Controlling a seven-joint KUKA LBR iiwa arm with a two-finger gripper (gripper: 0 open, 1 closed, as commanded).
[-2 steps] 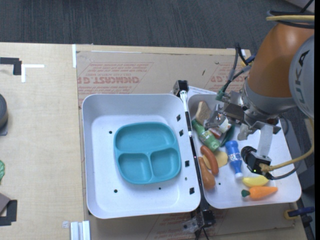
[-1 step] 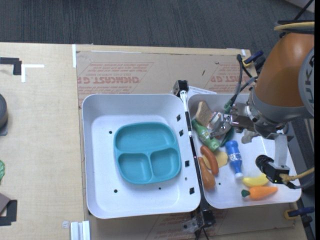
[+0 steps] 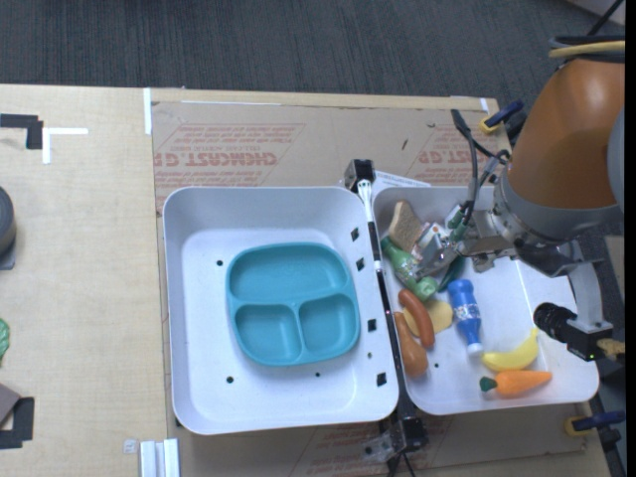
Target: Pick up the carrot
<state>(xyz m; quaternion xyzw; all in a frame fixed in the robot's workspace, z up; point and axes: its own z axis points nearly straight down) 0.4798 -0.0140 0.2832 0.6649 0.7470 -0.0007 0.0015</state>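
In the camera view, the small orange plastic carrot with a green stub [image 3: 517, 383] lies in the lower right corner of the right-hand shallow white bin [image 3: 556, 296], just below a yellow plastic banana [image 3: 514, 352] and near the bin's lower rim. The grey arm with its orange band enters from the right, and its jaws [image 3: 437, 254] sit over the upper middle of that bin, above a green toy vegetable [image 3: 409, 271]; whether they are released or clenched I cannot tell. A blue bottle with a white cap [image 3: 465, 312] lies between them and the carrot. To do this well, the jaws should travel toward the lower right, straddle the carrot across its narrow width, and avoid nudging the banana.
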